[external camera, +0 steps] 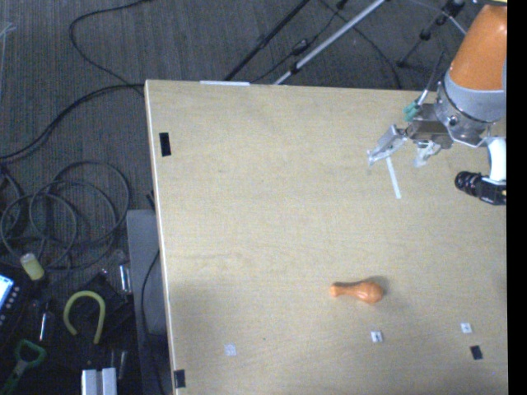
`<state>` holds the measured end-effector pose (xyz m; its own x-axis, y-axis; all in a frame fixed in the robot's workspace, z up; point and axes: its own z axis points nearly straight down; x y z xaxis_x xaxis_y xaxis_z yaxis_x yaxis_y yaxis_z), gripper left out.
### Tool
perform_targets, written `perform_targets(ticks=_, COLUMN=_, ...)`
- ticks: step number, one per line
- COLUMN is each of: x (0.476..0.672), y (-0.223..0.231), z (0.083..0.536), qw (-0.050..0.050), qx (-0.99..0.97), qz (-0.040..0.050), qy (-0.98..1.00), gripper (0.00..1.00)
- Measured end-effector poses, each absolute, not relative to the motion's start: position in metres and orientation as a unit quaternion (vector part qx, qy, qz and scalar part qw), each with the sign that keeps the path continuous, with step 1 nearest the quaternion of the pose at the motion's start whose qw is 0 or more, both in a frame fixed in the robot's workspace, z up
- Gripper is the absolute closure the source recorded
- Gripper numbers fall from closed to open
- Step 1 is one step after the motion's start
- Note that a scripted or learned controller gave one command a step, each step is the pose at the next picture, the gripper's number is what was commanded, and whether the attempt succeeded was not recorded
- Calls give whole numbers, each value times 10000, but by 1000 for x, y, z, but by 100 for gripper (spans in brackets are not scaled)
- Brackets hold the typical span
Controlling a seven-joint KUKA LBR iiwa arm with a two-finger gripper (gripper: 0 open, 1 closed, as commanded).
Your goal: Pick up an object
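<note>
An orange, pear-shaped object (358,291) lies on its side on the tan board (263,220), low and right of centre. My gripper (402,153) hangs over the board's upper right, well above and right of the orange object, and its two pale fingers (381,152) are spread open. A thin white stick (394,180) slants down from just under the left finger. It seems to lie on the board, and I cannot tell whether the finger touches it. Nothing sits between the fingers.
A black part (480,185) juts in at the right edge, below the wrist. Small square tags (376,336) dot the board's lower right. Off the board's left edge the floor holds cables (66,212) and tools. Stand legs (346,23) cross behind the far edge.
</note>
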<state>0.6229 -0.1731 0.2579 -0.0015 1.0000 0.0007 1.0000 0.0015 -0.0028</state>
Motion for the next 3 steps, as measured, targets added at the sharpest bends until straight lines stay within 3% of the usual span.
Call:
perform_targets(ticks=1, x=665, y=-188, z=207, qw=-6, qx=-6879, qz=21, qy=-7258, gripper=0)
perform_targets(ticks=2, x=668, y=-221, z=129, qw=-3, qx=-5867, qz=13, qy=-8098, gripper=0)
perform_targets(ticks=3, x=669, y=-222, z=84, qw=-5, qx=-5641, qz=10, qy=-8257, gripper=0)
